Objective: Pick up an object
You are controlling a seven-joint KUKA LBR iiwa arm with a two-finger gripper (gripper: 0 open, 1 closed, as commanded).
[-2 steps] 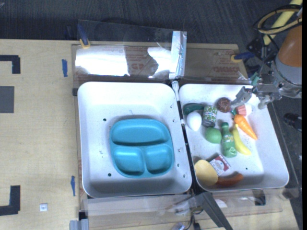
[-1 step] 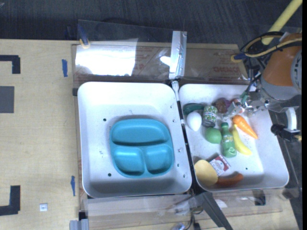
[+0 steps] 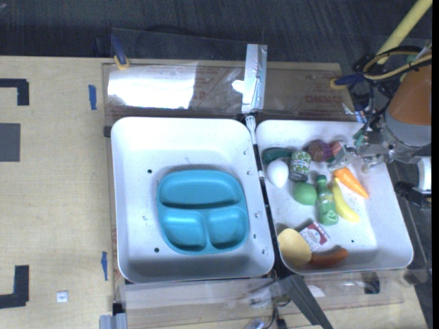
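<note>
Near the far right corner of the right bin (image 3: 394,249), my gripper (image 3: 362,149) hangs low beside the orange carrot (image 3: 350,181) and toy food heaped mid-bin, presumably lining up a pick, though its grasp I cannot tell from here.

Blue tray (image 3: 202,208) in left bin (image 3: 130,184); toy foods crowd right bin (image 3: 394,242); claw (image 3: 361,151) beside carrot (image 3: 350,181).
</note>
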